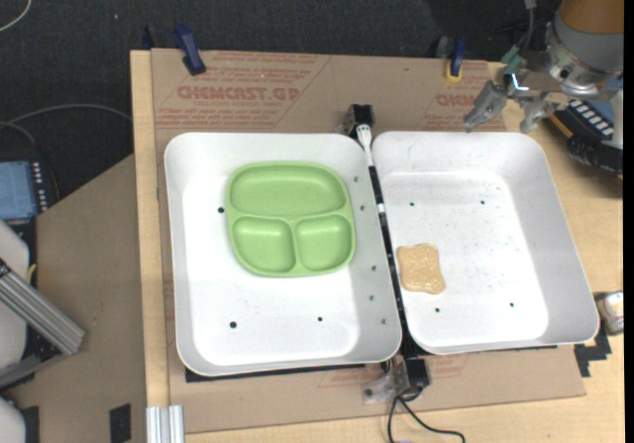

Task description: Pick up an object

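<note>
A flat tan piece, shaped like a small cookie or cracker (421, 269), lies in the right bin (515, 173) near its left wall. A green divided plate (290, 217) with three compartments rests in the left bin (198, 263). My gripper (505, 107) hangs at the top right, over the far rim of the right bin, well away from the tan piece. Its two grey fingers are spread apart with nothing between them.
Both bins sit on a cardboard sheet (248, 84) clamped to the bench with blue clips (188, 50). A black bracket (362, 119) sits between the bins at the far edge. Cables and hardware crowd the right side by the arm.
</note>
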`<state>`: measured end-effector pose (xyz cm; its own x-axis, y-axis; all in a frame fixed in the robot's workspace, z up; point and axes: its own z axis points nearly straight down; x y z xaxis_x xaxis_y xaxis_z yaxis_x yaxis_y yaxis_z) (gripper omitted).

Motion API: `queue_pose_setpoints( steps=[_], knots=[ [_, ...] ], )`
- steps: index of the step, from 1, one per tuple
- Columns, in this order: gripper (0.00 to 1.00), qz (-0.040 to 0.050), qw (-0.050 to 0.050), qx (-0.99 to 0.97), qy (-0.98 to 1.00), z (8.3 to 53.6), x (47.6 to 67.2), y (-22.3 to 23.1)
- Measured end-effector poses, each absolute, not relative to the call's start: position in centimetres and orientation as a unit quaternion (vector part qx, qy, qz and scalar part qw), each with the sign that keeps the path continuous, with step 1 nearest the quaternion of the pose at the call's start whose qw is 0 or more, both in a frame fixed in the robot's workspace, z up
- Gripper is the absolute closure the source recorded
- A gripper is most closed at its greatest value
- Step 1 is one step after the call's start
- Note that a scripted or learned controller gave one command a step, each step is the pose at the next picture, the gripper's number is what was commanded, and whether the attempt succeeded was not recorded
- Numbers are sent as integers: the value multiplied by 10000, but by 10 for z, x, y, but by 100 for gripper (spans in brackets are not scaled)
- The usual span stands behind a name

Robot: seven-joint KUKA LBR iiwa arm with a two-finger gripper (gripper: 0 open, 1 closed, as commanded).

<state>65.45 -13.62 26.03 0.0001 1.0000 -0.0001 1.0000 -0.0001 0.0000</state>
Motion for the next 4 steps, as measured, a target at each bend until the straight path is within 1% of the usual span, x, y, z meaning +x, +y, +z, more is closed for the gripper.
queue_pose_setpoints(
  steps=[1,2,3,4],
  knots=[
    [0,7,-21,7048,7094,308,568,-65],
    [0,-3,-36,7026,7116,309,506,41],
    [0,23,3,7039,7103,343,478,110],
    [0,59,22,7044,7098,433,480,158]
  ],
)
